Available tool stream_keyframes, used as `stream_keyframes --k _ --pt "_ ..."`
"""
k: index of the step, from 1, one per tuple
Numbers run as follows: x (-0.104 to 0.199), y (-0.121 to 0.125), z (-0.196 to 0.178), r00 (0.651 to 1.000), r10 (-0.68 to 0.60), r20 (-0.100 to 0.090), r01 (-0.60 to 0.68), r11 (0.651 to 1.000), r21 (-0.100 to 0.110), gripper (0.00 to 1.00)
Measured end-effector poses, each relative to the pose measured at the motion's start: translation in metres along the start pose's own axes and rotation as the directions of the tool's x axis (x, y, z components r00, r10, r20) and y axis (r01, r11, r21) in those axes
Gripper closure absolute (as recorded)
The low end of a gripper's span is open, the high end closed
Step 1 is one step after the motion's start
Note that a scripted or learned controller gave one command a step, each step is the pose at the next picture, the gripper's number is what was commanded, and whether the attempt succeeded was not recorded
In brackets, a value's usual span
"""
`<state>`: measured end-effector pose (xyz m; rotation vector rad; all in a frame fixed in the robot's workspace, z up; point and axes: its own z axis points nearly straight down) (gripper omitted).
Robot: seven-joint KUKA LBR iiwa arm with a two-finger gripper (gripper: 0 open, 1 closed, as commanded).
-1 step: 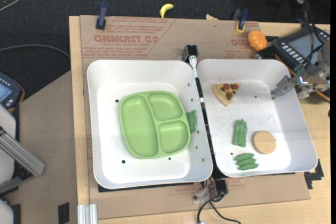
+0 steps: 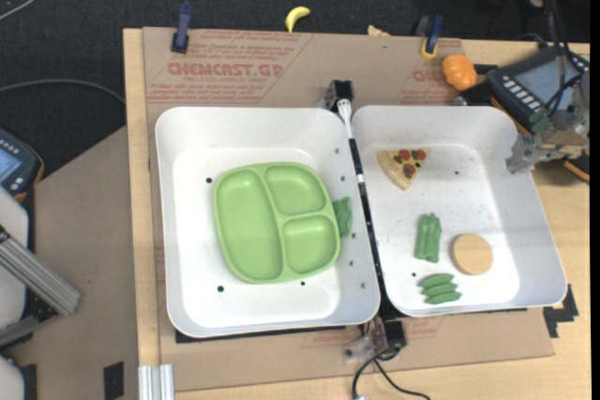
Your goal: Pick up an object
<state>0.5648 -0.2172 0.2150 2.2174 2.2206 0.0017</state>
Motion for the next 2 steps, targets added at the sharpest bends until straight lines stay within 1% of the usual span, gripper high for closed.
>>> stream_keyframes --k 1,2 --pt "0.021 -0.064 0.116 1.000 0.000 0.003 0.000 1.000 -0.008 1.00" --pt "0.094 -0.087 0.131 1.000 -0.004 -0.007 0.004 1.000 0.007 1.00"
